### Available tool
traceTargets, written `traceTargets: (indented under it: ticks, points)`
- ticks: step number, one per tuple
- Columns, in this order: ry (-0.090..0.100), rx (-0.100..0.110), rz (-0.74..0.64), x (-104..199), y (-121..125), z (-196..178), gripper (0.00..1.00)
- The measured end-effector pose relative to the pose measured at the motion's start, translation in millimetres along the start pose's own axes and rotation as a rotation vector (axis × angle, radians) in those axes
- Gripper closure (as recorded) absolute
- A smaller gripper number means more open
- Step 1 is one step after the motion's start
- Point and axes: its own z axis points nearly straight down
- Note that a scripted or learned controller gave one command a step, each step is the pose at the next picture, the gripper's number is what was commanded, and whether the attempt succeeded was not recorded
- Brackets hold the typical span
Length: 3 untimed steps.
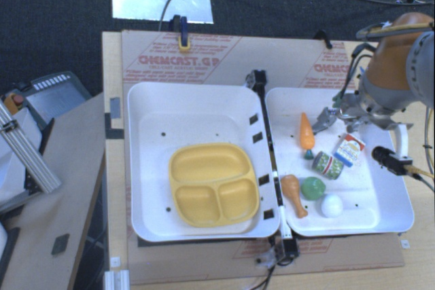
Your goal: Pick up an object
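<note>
Reaching in over the right bin (pixel 389 217), our tool (pixel 326 117) hangs at that bin's far side, its dark metal tip low over the white floor. We cannot tell how it is set, since the arm (pixel 397 68) and cabling crowd that spot.

Just beside the tool, toward the divider between the bins, lies an orange carrot (pixel 307 132), close to the tip but apart from it as far as we can see. Nearer the camera from the tool sit a small red-and-white carton (pixel 349 149) and a green can (pixel 327 164) on its side, the two touching or nearly so. Farther out from the tool, toward the bin's near edge, we see a green ball (pixel 313 187), a white ball (pixel 332 206) just beside it, and a tan drumstick-shaped toy (pixel 293 193) next to the green ball.

Well apart from the tool, across the divider, the left bin (pixel 146 139) carries a yellow compartment tray (pixel 213 183). Both bins rest on the counter (pixel 224 58).
</note>
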Motion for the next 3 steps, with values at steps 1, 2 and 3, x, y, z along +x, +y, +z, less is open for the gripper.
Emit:
traceTargets:
  ticks: [1, 2, 3]
  points:
    - [0.003, -0.009, 0.002, 0.8, 4.7, 43.2, 0.00]
    - [-0.005, -0.021, 0.002, -1.8, 7.3, 28.4, 1.00]
    - [-0.002, -0.007, 0.003, -8.1, 6.2, -34.1, 1.00]
